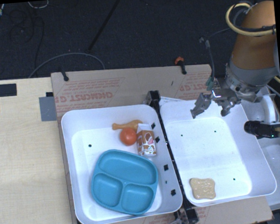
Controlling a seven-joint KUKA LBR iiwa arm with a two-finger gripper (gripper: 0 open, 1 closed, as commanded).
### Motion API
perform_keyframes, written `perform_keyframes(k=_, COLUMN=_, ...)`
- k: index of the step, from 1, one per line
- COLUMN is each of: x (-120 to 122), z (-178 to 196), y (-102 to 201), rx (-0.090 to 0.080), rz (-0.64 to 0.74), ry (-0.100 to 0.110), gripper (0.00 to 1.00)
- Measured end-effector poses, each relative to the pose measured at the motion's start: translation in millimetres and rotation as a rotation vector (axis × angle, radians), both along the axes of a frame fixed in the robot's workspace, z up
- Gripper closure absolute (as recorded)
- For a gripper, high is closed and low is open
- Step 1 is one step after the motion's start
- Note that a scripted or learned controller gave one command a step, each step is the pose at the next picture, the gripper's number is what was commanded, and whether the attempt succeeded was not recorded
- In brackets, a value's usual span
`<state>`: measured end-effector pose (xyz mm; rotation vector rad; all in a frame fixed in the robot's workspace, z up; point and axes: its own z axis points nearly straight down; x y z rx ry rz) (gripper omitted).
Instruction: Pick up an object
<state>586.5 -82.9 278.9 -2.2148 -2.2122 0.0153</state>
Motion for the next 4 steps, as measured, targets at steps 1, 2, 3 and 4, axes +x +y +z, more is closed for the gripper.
perform_keyframes(k=1, x=1.6, z=7.2, y=0.0, rx=0.000, rz=0.002, ry=-0.011, gripper=0.00)
perform_keyframes(k=2, x=-7.3, z=-52.7, y=3.5, rx=0.000, rz=0.002, ry=-0.006, gripper=0.00)
perform_keyframes(k=3, x=-10.5, z=-116.7, y=1.9, rx=0.000, rz=0.001, ry=-0.006, gripper=0.00)
perform_keyframes(k=4, x=-2.6, z=-170.6, y=-2.3, rx=0.000, rz=0.001, ry=-0.008, gripper=0.00)
